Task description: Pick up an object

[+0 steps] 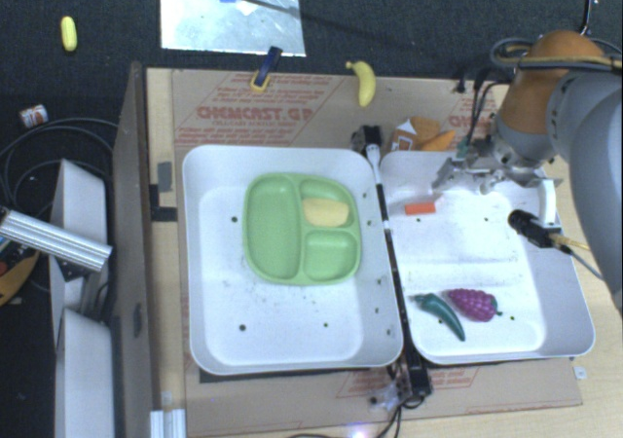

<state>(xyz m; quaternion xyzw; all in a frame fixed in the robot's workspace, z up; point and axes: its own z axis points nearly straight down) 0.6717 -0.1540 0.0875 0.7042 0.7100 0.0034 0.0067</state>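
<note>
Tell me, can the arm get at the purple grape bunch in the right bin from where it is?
Probably yes: the purple grape bunch lies uncovered, only the green pepper close beside it.

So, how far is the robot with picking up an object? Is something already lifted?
Nothing looks lifted yet. The purple grapes and green pepper lie in the right bin, and a small orange piece lies near its far edge. The gripper is low over that far edge, close to the orange piece, with no object seen between its fingers. The grasp and the lift remain.
</note>
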